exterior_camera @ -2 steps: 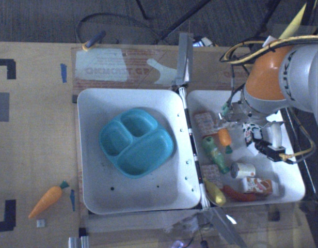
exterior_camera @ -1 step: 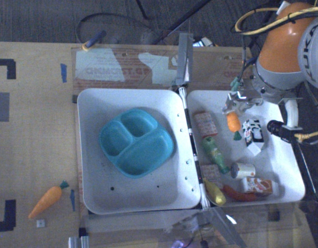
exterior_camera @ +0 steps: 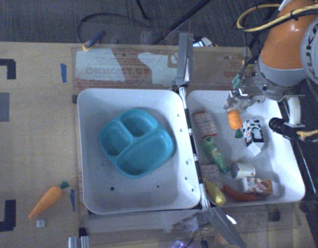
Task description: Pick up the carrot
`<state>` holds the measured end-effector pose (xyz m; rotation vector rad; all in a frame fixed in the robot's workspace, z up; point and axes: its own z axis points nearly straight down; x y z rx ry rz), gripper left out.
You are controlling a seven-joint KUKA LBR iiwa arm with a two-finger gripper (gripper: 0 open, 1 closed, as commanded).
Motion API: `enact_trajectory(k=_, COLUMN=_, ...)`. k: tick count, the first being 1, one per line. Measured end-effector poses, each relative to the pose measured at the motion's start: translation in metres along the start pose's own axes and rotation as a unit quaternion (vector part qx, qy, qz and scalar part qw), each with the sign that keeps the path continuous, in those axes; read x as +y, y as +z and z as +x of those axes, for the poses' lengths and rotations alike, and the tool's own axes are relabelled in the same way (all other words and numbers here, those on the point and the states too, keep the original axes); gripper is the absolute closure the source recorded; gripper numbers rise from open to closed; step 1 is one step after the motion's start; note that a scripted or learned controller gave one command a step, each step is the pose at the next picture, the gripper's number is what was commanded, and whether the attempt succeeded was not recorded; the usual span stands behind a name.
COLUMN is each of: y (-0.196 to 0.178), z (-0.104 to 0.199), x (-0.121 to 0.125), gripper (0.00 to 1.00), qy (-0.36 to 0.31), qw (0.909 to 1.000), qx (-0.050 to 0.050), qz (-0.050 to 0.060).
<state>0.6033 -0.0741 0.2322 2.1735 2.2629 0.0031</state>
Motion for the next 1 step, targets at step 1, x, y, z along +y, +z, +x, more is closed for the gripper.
enact_trajectory(k=1, y=-0.0366, z=-0.0695, x=0.0014, gripper=1.0, qy=0.09, qw=0.996, qx=0.0, qz=0.001)
